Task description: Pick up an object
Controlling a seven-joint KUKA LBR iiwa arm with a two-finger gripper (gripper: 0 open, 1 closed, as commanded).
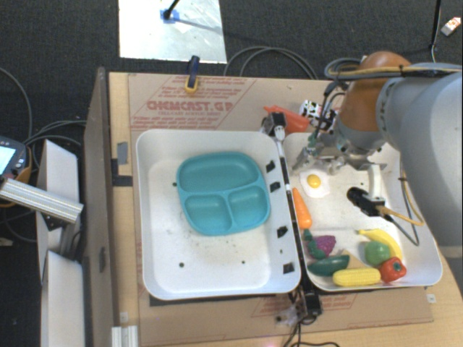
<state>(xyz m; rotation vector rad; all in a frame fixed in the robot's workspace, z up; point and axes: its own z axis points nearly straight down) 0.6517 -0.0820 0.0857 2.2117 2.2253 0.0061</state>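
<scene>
1. Nearest the camera, at the lower edge of the frame, a yellow plastic corn cob lies in the right white bin. It lies crosswise along the bin's lower wall.
2. The likeliest thing to pick is the white toy fried egg with a yellow yolk. It lies flat in the upper left part of the right bin.
3. The gripper hangs just above and slightly right of the egg in the frame, close to it. I cannot tell whether its jaws are spread or pressed together, and nothing is seen held.
4. The egg is round and has no long axis, so I judge that a short move toward the lower left would bring the jaws over it.
5. Just below the egg, an orange toy carrot lies along the bin's left wall, its long axis running up and down the frame.
6. Further down are a purple toy piece and a dark green toy cucumber. To their right are a yellow toy banana, a green round fruit and a red toy tomato.
7. In the left white bin, at frame centre, a teal three-compartment plate lies well apart from the gripper.
</scene>
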